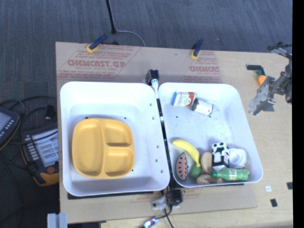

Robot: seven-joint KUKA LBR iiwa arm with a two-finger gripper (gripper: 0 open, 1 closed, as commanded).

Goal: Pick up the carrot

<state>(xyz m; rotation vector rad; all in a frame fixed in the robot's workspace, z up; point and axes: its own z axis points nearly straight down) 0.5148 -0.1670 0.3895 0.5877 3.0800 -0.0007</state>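
Starting at the left, the yellow divided plate (pixel 102 146) sits in the left bin (pixel 66 94) and has no part in this step. The right bin (pixel 237 99) holds a small carton (pixel 183 99) near its far wall, with a banana (pixel 187 150), a watermelon slice (pixel 181 166) and a green bottle (pixel 230 175) crowded along its near wall. The only likely carrot (pixel 261 79) is a small orange piece with a dark end. It seems to lie on the bare bench (pixel 223 65) just outside that bin's far right corner, though it is too small to be sure. The gripper (pixel 262 101) hangs just beside it, on the near side. Whether it is open or closed cannot be made out, and nothing shows in its grasp. A good pick probably means centring over the orange piece, lining up across its narrow width, and descending straight before closing.
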